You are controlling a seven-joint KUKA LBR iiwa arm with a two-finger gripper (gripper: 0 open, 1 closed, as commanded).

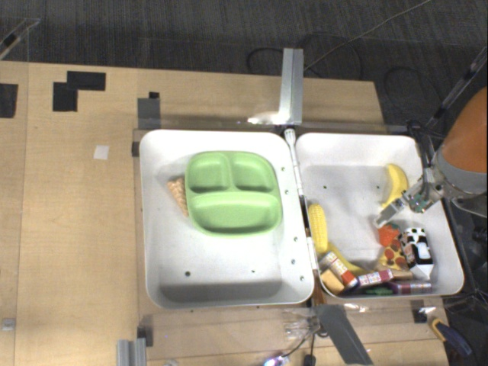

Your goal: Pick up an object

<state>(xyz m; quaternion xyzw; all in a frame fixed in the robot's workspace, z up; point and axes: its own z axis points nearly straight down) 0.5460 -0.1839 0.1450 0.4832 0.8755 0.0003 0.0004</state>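
Tool [390, 213] low in right bin [347, 162], tips just beside the banana [395, 183]'s lower end; cannot tell how it is set or whether it touches. Banana lies on bin floor near the right wall.

A single fixed camera is mounted above the worktop [69, 227] and looks down at a slant, with the far edge of the worktop and the dark floor beyond it along the top of the frame. It stands far enough back to take in both white bins whole: the left bin [160, 280] sits near the centre of the frame and the right bin [343, 158] lies toward the right side. The arm [467, 147] enters at the right edge, and the near edge of the worktop runs along the bottom of the frame.
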